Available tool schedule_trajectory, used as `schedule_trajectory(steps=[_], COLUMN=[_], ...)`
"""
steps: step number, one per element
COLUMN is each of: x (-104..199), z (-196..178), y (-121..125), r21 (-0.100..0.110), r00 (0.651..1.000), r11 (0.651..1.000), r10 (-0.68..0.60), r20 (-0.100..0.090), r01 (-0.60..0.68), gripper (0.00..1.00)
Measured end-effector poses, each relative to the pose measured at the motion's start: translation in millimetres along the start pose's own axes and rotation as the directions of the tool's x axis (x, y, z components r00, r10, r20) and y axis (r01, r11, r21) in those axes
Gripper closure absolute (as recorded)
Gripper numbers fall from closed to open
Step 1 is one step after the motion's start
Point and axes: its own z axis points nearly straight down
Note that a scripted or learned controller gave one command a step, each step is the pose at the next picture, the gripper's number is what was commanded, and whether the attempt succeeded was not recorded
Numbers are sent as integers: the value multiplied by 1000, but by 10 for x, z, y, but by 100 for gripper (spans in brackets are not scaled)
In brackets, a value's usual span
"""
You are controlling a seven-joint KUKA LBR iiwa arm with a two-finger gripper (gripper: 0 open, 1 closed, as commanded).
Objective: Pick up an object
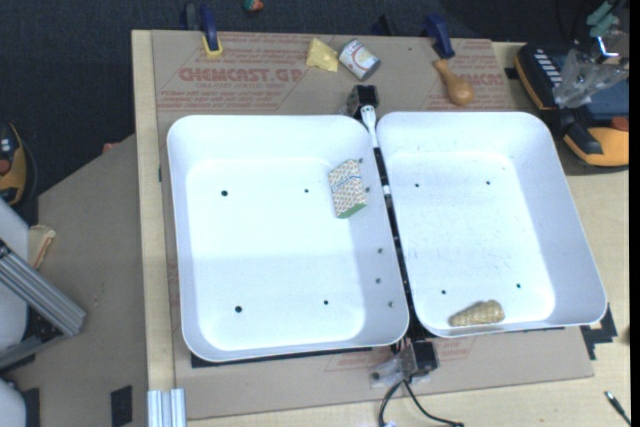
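As we look down on the brown bench [270, 80], we see a small white and green patterned packet [346, 188] in the left white bin [200, 245], near its right wall. A tan cone-shaped lump [476, 315] lies by the right white bin's [560, 215] front edge. Well apart, the grey gripper [592, 75] hangs at the right; we cannot tell if it is open or closed.

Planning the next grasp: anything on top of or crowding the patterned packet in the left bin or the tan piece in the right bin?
Nothing visible. The patterned packet lies alone near the left bin's right wall; the tan piece lies alone near the right bin's front edge. Both are uncovered from above.
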Motion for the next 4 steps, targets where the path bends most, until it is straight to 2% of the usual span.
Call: schedule_trajectory(steps=[1, 2, 3, 4], x=[746, 847, 1424, 1592], z=[1093, 618, 1020, 652], y=[412, 320, 620, 548], r21=[28, 12, 23, 12], r00=[1000, 1000, 1000, 1000], r11=[1000, 1000, 1000, 1000], r10=[-2, 3, -1, 3], r20=[-8, -3, -6, -4], r01=[2, -3, 1, -3], gripper=[100, 100, 100, 100])
